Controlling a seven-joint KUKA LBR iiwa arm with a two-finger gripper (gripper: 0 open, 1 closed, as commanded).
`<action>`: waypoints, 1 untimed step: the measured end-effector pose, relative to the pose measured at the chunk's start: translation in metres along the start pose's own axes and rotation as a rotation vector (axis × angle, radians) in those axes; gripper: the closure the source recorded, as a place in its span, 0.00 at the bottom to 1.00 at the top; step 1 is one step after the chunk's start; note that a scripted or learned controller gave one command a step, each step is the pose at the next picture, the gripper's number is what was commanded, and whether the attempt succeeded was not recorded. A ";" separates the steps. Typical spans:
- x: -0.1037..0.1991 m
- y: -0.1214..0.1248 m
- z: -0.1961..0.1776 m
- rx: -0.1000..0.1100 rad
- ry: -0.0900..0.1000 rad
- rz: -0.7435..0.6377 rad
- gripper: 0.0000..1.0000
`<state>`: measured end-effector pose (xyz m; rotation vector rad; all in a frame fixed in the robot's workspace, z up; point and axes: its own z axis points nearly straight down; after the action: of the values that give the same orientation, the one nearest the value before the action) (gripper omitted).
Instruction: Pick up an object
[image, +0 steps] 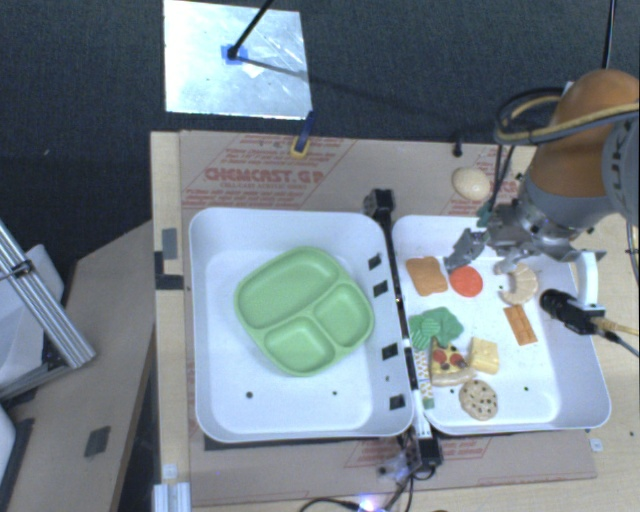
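Observation:
The right bin (570, 400) holds several toy foods. Among them are an orange toast slice (427, 275), a red disc (466, 282), a beige curved piece (518, 288), an orange stick (519, 325), a green leafy piece (436, 325), a pizza slice (448, 362), a yellow cheese wedge (485, 354) and a cookie (480, 400). My gripper (490, 255) hangs over the bin's far part, just above the red disc and the beige piece. Nothing is visibly held in it.
The left bin (215, 400) holds a green divided plate (303, 310). A beige egg-shaped object (470, 182) lies on the bench behind the right bin. A black part (565, 310) of the arm sticks out over the right bin's right side.

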<state>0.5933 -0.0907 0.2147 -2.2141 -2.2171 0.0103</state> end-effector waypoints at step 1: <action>0.000 0.002 -0.006 -0.011 -0.001 -0.002 0.00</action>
<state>0.5958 -0.0906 0.2210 -2.2181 -2.2255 -0.0013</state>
